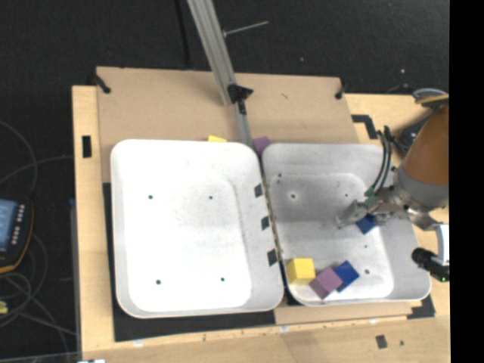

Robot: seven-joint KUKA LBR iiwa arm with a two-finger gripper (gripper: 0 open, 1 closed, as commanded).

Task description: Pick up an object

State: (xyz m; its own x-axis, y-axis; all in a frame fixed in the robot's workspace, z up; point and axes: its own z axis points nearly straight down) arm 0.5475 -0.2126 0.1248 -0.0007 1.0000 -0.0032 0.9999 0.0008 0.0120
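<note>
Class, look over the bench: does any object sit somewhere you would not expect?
Yes. A yellow block and a purple block lie outside the bins, on the bench behind the rims of the left bin and the right bin, partly hidden.

We look down from one fixed camera high above the pale wooden table (189, 100), slanted slightly, far enough to take in both shallow white plastic bins (128, 225) and dark floor around.

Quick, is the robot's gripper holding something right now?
Gripper: it sits right at a small blue block in the right bin; whether it grips it cannot be told.
</note>
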